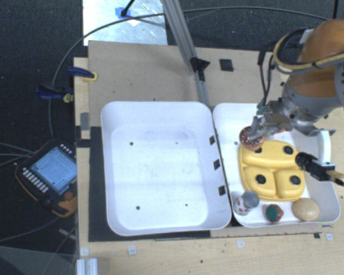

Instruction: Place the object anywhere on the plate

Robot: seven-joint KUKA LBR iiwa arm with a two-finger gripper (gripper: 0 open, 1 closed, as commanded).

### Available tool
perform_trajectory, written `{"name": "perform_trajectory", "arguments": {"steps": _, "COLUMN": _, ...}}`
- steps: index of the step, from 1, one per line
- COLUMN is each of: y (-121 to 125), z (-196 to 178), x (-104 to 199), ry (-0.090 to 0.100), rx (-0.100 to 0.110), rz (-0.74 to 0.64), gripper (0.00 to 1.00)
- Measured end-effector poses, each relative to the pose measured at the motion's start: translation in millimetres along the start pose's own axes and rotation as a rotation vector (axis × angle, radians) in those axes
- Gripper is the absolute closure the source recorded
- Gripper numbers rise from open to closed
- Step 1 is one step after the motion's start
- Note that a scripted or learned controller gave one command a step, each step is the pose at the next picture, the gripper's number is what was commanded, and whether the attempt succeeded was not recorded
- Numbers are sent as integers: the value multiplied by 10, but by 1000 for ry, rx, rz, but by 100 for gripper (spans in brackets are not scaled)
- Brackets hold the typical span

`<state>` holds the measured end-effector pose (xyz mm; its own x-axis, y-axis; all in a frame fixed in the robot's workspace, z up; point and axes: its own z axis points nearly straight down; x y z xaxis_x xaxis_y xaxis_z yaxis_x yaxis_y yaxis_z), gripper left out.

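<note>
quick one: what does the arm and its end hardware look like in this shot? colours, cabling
The arm is grey metal with a broad orange band above the wrist, its segments rounded and bulbous. Black cables loop around the upper section and run down alongside it. The wrist narrows to a silvery grey gripper assembly with a small metallic head. A white bracket carrying a black cylindrical part sticks out below the wrist.

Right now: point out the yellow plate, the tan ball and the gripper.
yellow plate (273, 168), camera view, its raised middle.
tan ball (305, 209), camera view, its top.
gripper (259, 132), camera view, at its tip.
</note>
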<state>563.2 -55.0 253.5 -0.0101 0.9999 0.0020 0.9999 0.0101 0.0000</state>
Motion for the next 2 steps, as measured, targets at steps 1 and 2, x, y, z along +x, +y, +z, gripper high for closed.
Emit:
{"name": "perform_trajectory", "arguments": {"steps": 1, "y": -119, "z": -43, "x": 551, "ry": 1, "rx": -1, "rz": -1, "gripper": 100}}
{"name": "perform_trajectory", "arguments": {"steps": 2, "y": -180, "z": 120, "x": 1085, "ry": 0, "rx": 0, "rz": 0, "gripper": 100}}
